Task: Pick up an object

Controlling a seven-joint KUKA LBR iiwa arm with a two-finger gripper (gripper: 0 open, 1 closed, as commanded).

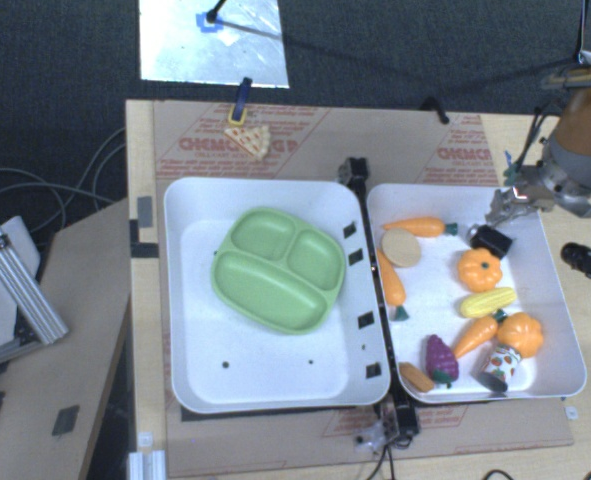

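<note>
**Tech:** Nearest you, at the near edge of the right bin (565, 363), lies a small white-and-red item (501, 365), touching a round orange pumpkin (521, 333). Take that pumpkin as your landmark.

**Operator:** Where's the gripper (492, 238)?

**Tech:** Beyond the pumpkin, at the bin's far right corner. You see a dark tip low by the floor, just beside a second pumpkin (479, 269). Open or clenched, I cannot tell; nothing shows between the fingers.

**Operator:** So which step?

**Tech:** I'd judge it the approach; you haven't lifted anything yet. The next move calls for centring over one piece and closing squarely.

**Operator:** Candidates?

**Tech:** All look like smooth moulded plastic toy food. Just beyond the landmark lies a ribbed yellow corn cob (487, 302); touching its left, a tapered carrot (474, 336); further left, a knobbly purple piece (441, 358). Far left sit a flat tan disc (402, 249) and two more carrots. Rounded shapes may squirt out; the corn probably grips best.

**Operator:** The other bin?

**Tech:** Well left of the pumpkin, it holds a green divided plate (279, 269).
</note>
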